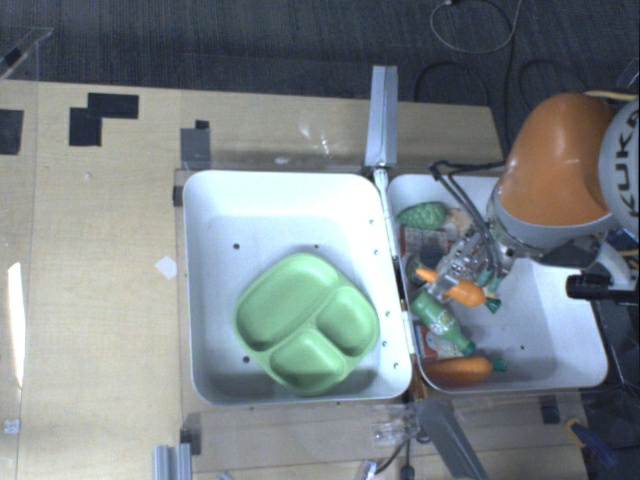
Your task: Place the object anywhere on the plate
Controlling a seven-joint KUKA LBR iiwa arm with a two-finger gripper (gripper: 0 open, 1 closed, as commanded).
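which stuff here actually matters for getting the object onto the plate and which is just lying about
Job:
green plate in the left bin
hand
orange carrot right at the hand, grip unclear

Lying about, right bin:
second carrot
green bottle
leafy green item

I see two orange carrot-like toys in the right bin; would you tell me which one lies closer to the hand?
The upper carrot, right beside the hand. The other carrot lies apart from it against the bin's near wall.

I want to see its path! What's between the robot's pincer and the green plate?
In the camera view, the bins' side walls separate pincer from green plate.
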